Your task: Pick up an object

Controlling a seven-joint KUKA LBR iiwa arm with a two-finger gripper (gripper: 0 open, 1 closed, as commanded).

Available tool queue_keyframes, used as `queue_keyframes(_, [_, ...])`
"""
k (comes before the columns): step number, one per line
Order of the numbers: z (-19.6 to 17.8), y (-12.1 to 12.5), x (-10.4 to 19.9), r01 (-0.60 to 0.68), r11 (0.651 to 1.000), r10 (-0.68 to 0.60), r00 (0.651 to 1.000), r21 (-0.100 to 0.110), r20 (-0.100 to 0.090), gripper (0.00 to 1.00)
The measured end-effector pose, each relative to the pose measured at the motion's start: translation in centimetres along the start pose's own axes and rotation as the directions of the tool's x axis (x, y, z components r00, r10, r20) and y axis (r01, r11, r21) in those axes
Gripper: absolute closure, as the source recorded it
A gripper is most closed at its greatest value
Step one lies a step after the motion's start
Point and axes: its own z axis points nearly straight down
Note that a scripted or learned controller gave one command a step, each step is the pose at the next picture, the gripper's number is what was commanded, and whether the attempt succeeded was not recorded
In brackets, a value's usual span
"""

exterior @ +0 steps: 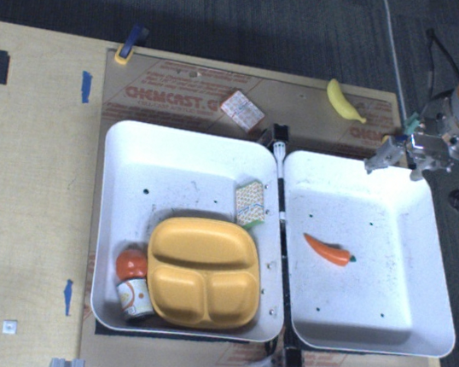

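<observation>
You can see the gripper (398,157) open and holding nothing, over the far rim of the right bin (421,334). A toy carrot (327,251) lies alone in that bin. The left bin (127,149) holds a yellow tray (203,271), a small can (133,293) and a little packet (250,202).

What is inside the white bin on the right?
The right shallow white bin holds one small orange toy carrot with a green tip, lying flat near its middle. Nothing covers it. Small dark specks dot the floor around it.
</observation>
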Motion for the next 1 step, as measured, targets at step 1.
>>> queue_keyframes(1, [13.20,0.61,1.93,0.002,1.000,-0.002,1.000,-0.004,0.001,0.00])
